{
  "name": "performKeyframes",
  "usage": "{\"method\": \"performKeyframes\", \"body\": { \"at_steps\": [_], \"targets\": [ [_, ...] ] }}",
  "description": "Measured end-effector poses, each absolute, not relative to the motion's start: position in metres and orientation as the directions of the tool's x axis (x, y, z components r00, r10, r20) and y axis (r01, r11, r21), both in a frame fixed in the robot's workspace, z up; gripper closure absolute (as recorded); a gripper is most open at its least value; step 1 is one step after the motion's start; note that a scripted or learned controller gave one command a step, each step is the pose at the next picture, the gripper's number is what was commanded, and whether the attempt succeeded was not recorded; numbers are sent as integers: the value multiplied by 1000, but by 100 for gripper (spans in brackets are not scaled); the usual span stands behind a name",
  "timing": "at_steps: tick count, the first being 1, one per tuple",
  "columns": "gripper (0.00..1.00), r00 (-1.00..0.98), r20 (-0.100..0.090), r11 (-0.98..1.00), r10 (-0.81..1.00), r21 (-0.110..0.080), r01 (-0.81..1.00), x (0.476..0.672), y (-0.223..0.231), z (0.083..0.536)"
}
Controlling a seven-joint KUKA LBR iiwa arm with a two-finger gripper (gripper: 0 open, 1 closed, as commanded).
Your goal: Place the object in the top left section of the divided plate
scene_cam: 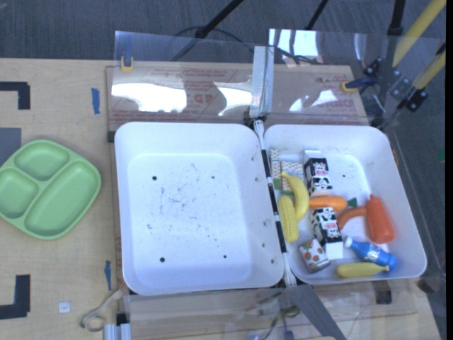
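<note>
A green divided plate (48, 188) lies on the wooden bench at the far left, with two small sections on its upper and left sides and one long section on its right. The right white bin (403, 190) holds several toy foods: a banana (299, 193), a corn cob (288, 218), an orange carrot (328, 202), an orange bottle (379, 219), two cow-print cartons (318, 174), a small can (313, 254), a blue and white bottle (368, 251) and a second yellow banana (359, 268).
The left white bin (187, 200) sits between the plate and the right bin. Clear plastic walls (212, 83) stand behind both bins. Black tape marks (18, 94) and blue tape bits lie on the bench. Tripod legs show at the top.
</note>
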State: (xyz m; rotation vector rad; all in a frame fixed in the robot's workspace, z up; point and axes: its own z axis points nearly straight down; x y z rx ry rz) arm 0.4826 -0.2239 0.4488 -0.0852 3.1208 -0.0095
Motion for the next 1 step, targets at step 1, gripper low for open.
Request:
{"method": "performKeyframes", "body": {
  "at_steps": [1],
  "targets": [
    [100, -893, -5, 893, -450, -2, -450, 488, -223, 436]
  ]
}}
